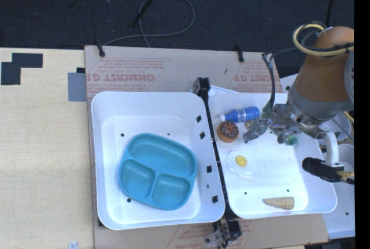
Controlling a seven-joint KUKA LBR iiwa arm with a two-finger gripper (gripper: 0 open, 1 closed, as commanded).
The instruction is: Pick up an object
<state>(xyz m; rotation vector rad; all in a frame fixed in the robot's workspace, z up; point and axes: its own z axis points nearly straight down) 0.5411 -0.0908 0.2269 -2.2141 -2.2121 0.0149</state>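
In the right bin (324,205) lie a blue bottle (241,114) on its side, a brown sprinkled donut (228,132), a toy fried egg (241,162) and a tan cone-shaped wedge (280,203). My gripper (269,134) hangs low over the upper middle of this bin, just right of the donut and below the bottle. Its two grey fingers are spread apart, one fingertip (252,135) close to the donut. Nothing sits between them.
The left bin (96,155) holds a blue divided plate (157,171). A black divider (209,144) runs between the bins. The grey and orange arm (324,77) comes in from the right, and a black part (321,168) juts over the right bin's edge.
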